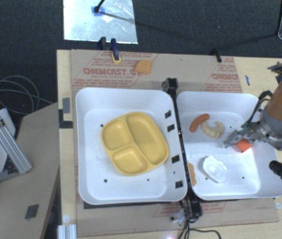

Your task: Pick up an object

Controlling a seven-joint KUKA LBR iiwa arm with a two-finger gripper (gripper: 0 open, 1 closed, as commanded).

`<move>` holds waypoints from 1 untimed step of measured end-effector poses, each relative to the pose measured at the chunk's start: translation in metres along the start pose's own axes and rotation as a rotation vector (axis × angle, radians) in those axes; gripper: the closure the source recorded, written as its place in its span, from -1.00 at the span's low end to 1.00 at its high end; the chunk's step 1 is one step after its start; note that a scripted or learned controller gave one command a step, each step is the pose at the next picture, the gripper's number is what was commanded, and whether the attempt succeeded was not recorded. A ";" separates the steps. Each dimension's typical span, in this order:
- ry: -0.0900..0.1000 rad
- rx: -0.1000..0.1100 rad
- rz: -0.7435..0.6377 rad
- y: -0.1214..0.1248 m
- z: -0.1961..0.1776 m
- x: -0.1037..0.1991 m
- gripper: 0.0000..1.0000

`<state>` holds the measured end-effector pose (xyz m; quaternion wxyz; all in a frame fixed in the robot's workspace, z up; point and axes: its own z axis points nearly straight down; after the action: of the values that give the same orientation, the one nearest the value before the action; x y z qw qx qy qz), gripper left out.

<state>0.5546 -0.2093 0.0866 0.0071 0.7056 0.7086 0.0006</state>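
Observation:
My gripper [234,141] reaches in from the right and hangs low over the right bin [250,187], just right of a pale croissant [213,129]. A small orange block [243,146] sits right at the gripper's tip, partly covered by it; I cannot tell whether it is held. An orange-red sausage [199,122] lies left of the croissant. A white crumpled object [214,168] rests nearer the front of the bin. A small tan piece [191,174] lies against the bin's left wall.
The left bin [93,183] holds a yellow three-compartment plate [134,142]. An orange cracker-like piece [143,66] lies on the cardboard behind the bins. The black divider hinge [173,113] runs between the bins. A metal sheet [100,13] lies beyond the bench.

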 end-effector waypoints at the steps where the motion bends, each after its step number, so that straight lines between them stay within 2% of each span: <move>1: -0.015 -0.028 0.001 0.006 -0.023 -0.005 1.00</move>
<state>0.5607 -0.2145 0.1099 0.0222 0.7059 0.7079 0.0054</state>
